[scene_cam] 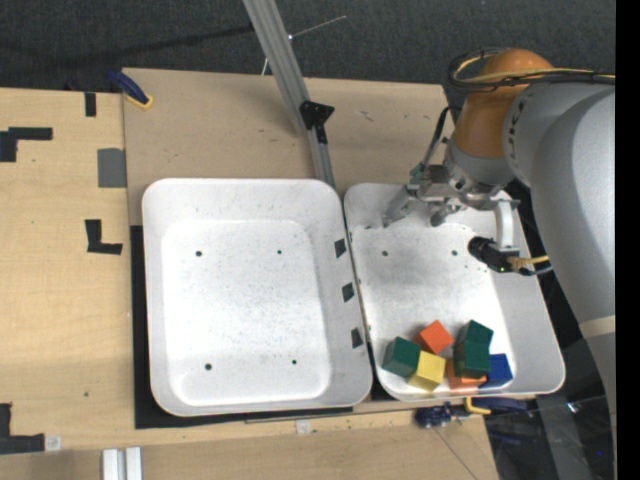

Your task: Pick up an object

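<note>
Two white bins sit side by side on a wooden desk (60,298), seen from above at a slant. Left bin (245,298) holds nothing to pick. Right bin (450,288) holds a small heap of blocks (448,356) in its near corner: a green block (402,355), a yellow block (430,369), an orange block (436,336), a dark green block (477,342) and a blue block (498,369), all touching or nearly so. A grey arm (560,168) with an orange band reaches in from the right. Its claw (432,193) hangs over the far edge of the right bin, well apart from the heap, with nothing between its fingers; how wide it stands cannot be told from this angle. To do the step well, the claw likely needs to travel toward the near corner and come straight down on a block at the heap's edge, such as the green one, where neighbours crowd it least and the bin wall is not in the way
</note>
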Action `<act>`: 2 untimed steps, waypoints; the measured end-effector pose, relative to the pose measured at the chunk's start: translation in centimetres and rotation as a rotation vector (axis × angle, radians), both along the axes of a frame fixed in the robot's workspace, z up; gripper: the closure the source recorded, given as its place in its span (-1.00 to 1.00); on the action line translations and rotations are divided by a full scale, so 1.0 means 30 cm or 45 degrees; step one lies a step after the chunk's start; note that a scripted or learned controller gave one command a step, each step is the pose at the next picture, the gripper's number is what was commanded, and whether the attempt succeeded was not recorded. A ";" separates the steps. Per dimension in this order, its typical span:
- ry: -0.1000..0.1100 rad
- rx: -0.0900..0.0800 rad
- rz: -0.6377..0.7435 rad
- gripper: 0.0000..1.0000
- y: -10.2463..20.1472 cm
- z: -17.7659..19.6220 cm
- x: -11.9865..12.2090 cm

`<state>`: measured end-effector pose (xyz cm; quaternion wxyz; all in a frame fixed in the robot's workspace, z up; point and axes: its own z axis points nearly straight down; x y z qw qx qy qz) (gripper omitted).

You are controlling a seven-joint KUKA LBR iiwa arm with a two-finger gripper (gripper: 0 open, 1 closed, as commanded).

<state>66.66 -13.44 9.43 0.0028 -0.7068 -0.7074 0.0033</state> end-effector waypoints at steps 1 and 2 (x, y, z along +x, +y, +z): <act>-0.007 -0.001 0.001 -1.00 0.002 -0.009 -0.001; -0.008 -0.001 0.003 1.00 0.005 0.025 0.000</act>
